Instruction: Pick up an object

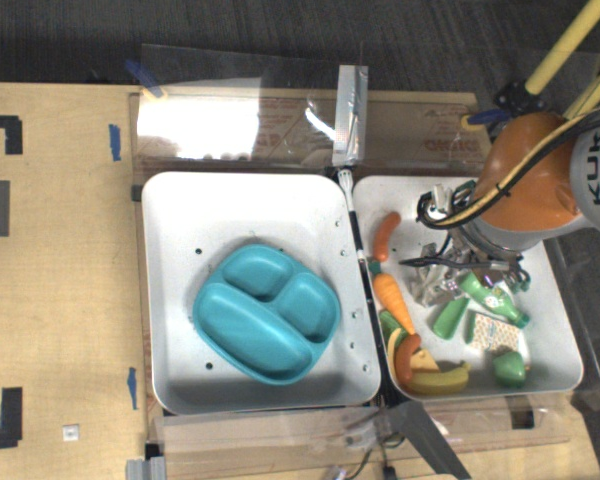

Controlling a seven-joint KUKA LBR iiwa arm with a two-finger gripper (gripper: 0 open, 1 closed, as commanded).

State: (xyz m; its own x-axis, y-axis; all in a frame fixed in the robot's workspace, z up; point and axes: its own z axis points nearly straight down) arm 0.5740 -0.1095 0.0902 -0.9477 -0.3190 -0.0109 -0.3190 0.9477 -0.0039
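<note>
Overhead slanted view of the table (pixel 50 268) with two white bins side by side. The left bin (pixel 180 218) carries a blue divided plate (pixel 267 311). The right bin (pixel 560 328) carries a heap of toy food: two orange carrots, one (pixel 385 234) near the dividing wall at the far side and one (pixel 393 302) below it; a green pepper-like piece (pixel 448 316); a patterned packet (pixel 495 335); a green round piece (pixel 510 368); and a banana (pixel 440 376) at the near edge.

The arm (pixel 525 183) reaches in from the right, and the tool (pixel 458 261) sits low over the far middle of the right bin, among dark and silvery parts that are hard to separate from the objects beneath. How wide the tool stands cannot be told, nor whether anything lies between its tips.

The nearest candidate appears to be the green piece, lying just toward the near edge from the tool, its long axis running obliquely from far right to near left. The lower carrot lies to the left, toward the dividing wall, its axis running far left to near right.
</note>
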